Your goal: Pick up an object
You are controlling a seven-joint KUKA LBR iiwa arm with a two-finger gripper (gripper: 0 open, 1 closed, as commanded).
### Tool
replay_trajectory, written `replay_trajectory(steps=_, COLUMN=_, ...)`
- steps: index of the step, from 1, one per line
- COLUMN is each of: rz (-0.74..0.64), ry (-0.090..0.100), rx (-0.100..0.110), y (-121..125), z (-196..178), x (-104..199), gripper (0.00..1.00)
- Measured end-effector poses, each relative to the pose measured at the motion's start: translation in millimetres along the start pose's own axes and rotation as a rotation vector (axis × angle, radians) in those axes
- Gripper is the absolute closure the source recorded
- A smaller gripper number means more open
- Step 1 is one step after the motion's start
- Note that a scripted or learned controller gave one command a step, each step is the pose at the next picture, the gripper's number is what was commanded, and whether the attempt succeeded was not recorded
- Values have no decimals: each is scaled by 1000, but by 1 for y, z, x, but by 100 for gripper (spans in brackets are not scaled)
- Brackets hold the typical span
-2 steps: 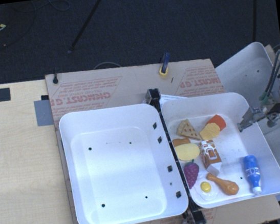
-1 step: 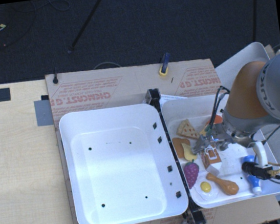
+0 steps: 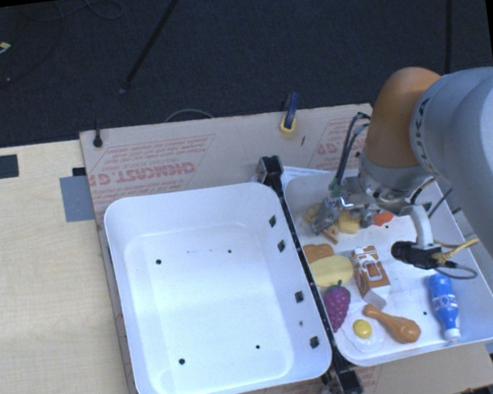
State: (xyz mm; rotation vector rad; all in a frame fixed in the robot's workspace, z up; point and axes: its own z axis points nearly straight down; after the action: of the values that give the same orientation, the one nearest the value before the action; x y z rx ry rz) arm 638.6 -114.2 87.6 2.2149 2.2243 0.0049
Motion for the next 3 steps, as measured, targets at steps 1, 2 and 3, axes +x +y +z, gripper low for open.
replay_trajectory(steps=1, rz=4, ry=-1, rx=8, y=5, z=0, x=33, gripper=0)
replay_trajectory(steps=2, rz=4, ry=1, rx=18, y=3, z=-8, x=32, gripper=100)
replay_trajectory(steps=3, rz=-2, ry=2, rx=-1, y=7, z=-106, x=111, gripper=100)
